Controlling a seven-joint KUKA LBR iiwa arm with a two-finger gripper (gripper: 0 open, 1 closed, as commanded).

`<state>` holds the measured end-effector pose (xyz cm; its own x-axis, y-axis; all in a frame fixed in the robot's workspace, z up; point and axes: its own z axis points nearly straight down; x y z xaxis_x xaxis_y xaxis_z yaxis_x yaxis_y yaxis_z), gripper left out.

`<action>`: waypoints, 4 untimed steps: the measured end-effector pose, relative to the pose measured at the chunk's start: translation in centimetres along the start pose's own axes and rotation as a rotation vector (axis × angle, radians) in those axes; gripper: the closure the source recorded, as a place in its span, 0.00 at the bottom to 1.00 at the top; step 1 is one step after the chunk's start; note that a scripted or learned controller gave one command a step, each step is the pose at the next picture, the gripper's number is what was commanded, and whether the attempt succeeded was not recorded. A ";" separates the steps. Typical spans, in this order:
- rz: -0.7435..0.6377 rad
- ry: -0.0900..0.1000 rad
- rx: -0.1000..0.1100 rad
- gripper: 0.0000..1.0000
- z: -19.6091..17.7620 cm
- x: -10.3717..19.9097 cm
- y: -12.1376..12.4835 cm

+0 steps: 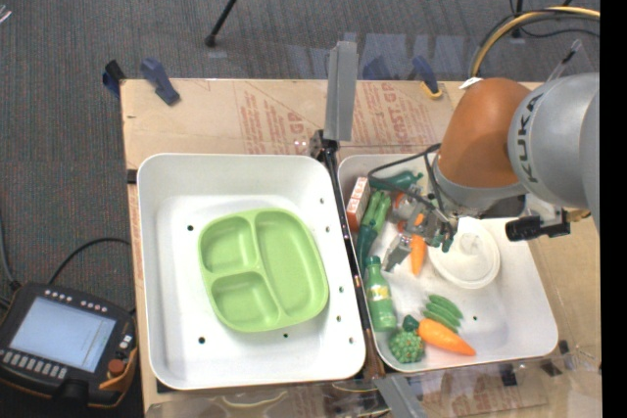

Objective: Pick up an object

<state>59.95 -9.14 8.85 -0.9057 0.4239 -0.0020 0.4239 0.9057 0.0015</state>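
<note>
Near-edge carrot (446, 338) lies flat, tip pointing right.

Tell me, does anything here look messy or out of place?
Nothing looks spilled or broken. The right bin is simply crowded with jumbled toy food near the gripper, while the green divided plate lies flat in the left bin.

Grey KUKA arm (554, 137) — black lettering on its casing — with a rounded orange band (480, 137) above the wrist.
</note>
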 end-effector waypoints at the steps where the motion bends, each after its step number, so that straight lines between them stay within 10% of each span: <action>1: -0.006 -0.004 0.000 1.00 -1.2 -0.1 0.2; 2: 0.020 -0.012 -0.005 1.00 -18.2 1.1 5.2; 3: -0.060 0.014 0.004 1.00 -3.1 -0.2 -0.7; 4: -0.061 0.001 0.001 0.00 -3.7 -0.5 -0.6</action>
<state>60.17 -9.92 12.59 -0.9298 0.3681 -0.0007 0.3681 0.9298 0.0008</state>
